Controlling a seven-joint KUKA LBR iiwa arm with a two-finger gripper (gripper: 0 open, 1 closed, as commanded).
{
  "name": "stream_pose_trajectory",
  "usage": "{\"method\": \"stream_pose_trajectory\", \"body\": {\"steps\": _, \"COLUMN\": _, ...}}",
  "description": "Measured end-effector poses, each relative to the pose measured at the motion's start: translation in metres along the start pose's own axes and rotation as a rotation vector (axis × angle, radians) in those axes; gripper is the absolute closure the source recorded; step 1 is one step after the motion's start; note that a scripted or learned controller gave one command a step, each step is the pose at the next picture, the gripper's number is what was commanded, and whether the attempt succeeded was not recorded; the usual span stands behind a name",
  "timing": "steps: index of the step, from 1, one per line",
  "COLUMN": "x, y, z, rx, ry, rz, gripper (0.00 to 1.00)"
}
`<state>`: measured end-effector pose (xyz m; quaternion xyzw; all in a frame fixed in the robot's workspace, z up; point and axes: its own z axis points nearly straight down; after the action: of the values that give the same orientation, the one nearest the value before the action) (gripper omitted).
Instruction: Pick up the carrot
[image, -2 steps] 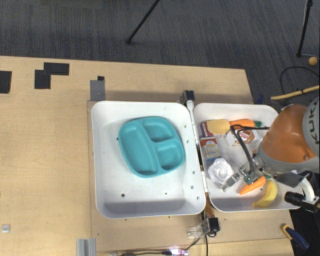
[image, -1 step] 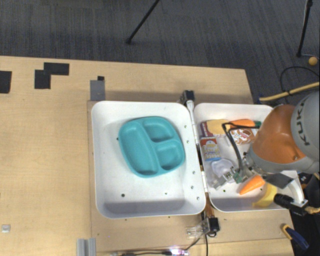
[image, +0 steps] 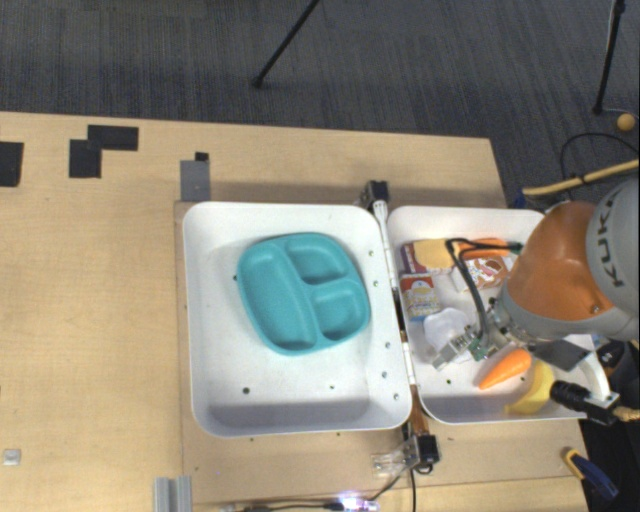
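Seen from above at a slant, two shallow white bins sit side by side on a wooden bench. The left bin (image: 215, 400) holds a teal divided plate (image: 302, 291) lying flat near its middle. The right bin (image: 440, 410) is crowded: the carrot (image: 503, 367) lies tilted near its front edge, touching a yellow item (image: 533, 388) just to its right, with small packets (image: 420, 285) and a clear wrapper (image: 445, 325) further back. The grey arm with its orange band (image: 565, 270) reaches in from the right, and its gripper (image: 470, 345) hangs low just left of the carrot's upper end, among the clutter. Whether the fingers are spread or closed cannot be told, and nothing is visibly held. Because the carrot is pressed against the yellow item, a grasp could well catch both, or nudge the carrot aside.
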<state>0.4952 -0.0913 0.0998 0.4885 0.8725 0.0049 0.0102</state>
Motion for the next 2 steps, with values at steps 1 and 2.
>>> {"method": "stream_pose_trajectory", "body": {"steps": 1, "x": 0.0042, "y": -0.0037, "z": -0.0284, "rx": 0.013, "ry": 0.007, "rz": 0.183, "gripper": 1.00}}
{"method": "stream_pose_trajectory", "body": {"steps": 2, "x": 0.0043, "y": -0.0038, "z": -0.0281, "rx": 0.014, "ry": 0.007, "rz": 0.182, "gripper": 0.00}}
